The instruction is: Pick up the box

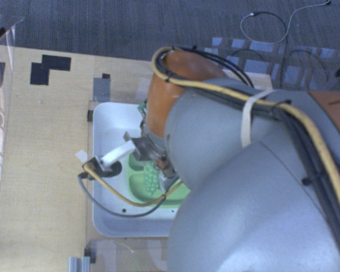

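Trouble we foresee is a blind grasp: our arm [253, 165] covers most of the white bin [109, 158] at centre frame, so neither the box's position nor the end effector's state can be told.

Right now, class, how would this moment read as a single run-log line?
arm: reaching down into white bin | pincer: hidden beneath wrist | green item: lying in bin under wrist | box: not identifiable | grasp: unconfirmed
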Robot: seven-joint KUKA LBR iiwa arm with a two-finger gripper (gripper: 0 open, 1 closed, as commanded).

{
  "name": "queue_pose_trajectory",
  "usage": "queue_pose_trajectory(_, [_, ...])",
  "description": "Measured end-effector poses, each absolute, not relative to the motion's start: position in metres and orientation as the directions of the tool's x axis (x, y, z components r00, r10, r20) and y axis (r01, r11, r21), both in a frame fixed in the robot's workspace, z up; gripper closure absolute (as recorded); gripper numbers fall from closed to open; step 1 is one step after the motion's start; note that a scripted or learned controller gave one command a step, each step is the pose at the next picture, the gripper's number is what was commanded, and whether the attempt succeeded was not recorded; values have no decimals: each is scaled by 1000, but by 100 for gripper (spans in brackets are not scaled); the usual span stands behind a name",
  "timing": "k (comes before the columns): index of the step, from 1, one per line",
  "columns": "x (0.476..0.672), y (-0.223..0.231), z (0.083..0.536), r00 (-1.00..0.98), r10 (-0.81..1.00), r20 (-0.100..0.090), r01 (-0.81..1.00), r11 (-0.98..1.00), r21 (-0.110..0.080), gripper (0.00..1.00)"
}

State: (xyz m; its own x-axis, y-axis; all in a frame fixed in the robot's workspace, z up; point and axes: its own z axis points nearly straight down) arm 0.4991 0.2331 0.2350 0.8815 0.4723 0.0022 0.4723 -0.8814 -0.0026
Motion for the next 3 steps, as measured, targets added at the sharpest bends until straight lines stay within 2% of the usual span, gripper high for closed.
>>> queue_pose_trajectory(1, [501,190,380,758,653,3,653,-758,1,100])
queue_pose_trajectory(2, [487,235,339,535,845,1,845,-535,1,100])
queue_pose_trajectory(3, [487,235,255,420,908,-1,908,-420,-1,100])
